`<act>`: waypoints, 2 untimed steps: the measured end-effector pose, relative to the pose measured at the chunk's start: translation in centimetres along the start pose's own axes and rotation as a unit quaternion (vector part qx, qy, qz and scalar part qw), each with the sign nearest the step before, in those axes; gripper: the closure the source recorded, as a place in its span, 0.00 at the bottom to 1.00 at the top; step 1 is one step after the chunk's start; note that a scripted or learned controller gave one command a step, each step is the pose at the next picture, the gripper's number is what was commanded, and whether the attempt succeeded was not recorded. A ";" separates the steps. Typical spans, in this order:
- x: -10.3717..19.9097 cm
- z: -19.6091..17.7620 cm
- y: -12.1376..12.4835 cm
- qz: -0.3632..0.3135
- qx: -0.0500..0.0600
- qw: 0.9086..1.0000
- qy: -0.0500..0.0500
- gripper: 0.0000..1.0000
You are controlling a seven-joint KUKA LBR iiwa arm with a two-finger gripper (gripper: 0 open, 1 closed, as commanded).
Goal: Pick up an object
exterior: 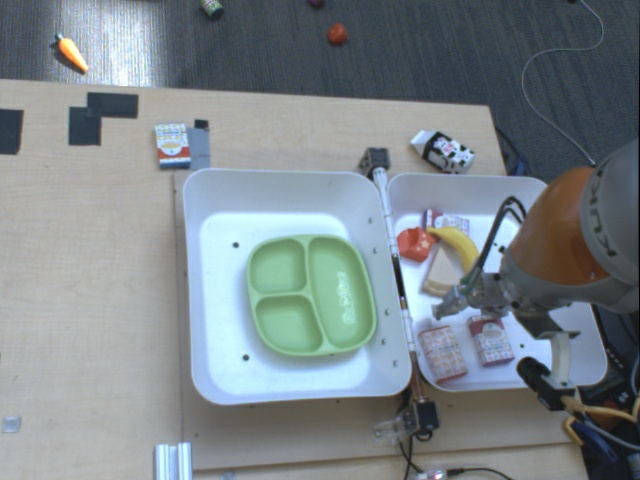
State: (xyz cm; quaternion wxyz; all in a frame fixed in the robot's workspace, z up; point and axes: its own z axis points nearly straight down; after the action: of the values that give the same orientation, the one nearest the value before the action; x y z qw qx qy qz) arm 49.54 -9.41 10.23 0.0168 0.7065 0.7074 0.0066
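Light wooden bench (90,298) against dark grey carpet; two shallow white bins side by side. Left bin (215,368) holds a pale green divided plate (310,295), three compartments, lying flat near the middle. Right bin (590,363) carries the clutter — a banana (457,245) curved beside a red tomato-like piece (412,243), a tan bread-like wedge (440,276) just below the banana, a small pink-and-white carton (445,222) at the far wall, two reddish snack packets (441,353) (491,341) lying flat side by side near the front wall. Arm (570,243) reaches in from the right, orange band over the right bin; gripper (468,299) hangs low between bread wedge and packets — finger state cannot be told, nothing seen held. On the bench beyond the bins: a black-and-white carton (443,151), a small red-and-white box (172,144). On the carpet: a toy carrot (71,53), a few small toys
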 end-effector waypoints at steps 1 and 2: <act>0.3 1.2 -0.3 0.001 0.004 1.000 0.000 0.00; 0.3 0.0 0.0 0.001 0.000 1.000 0.000 1.00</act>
State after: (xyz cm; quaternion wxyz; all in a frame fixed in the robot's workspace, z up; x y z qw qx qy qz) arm 49.53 -9.14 10.26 0.0169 0.7070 0.7070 0.0064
